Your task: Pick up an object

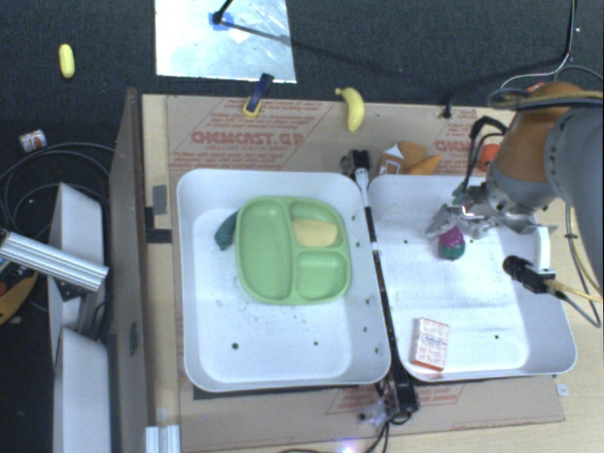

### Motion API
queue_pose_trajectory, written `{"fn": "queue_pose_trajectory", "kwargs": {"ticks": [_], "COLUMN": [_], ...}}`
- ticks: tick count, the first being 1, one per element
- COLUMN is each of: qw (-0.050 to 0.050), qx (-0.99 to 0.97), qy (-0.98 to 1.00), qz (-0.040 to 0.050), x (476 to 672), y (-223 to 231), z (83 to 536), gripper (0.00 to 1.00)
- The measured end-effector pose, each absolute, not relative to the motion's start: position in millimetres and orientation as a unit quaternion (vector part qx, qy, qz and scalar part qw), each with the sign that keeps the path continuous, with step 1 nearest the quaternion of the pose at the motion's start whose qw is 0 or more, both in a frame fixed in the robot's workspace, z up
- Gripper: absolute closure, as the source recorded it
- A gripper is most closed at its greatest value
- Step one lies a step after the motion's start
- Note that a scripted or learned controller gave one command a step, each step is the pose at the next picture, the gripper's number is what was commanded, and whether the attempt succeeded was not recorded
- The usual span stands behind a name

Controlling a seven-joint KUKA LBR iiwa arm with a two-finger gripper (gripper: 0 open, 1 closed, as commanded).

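Fingers [458,223] splayed open, tips just above a small purple-and-green object [452,243] in the upper part of the right bin [491,295]; nothing clamped between them. Red-and-white carton [431,343] lies flat near that bin's front-left corner, well apart. Left bin [203,281] carries a green divided plate [291,250], a yellow piece [315,231] in its top-right compartment, dark teal item [226,230] touching the plate's left rim. Banana [353,108] on the surface behind the bins.
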State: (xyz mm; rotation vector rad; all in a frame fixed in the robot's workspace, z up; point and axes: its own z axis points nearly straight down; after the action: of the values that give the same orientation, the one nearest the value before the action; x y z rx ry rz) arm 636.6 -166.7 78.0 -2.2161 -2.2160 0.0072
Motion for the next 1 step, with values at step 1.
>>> {"fn": "queue_pose_trajectory", "kwargs": {"ticks": [1], "qw": [-0.002], "qx": [-0.706], "qy": [-0.708], "qz": [-0.0015], "x": [641.4], "y": [-167.1], "z": [98.0], "gripper": [1.0]}}
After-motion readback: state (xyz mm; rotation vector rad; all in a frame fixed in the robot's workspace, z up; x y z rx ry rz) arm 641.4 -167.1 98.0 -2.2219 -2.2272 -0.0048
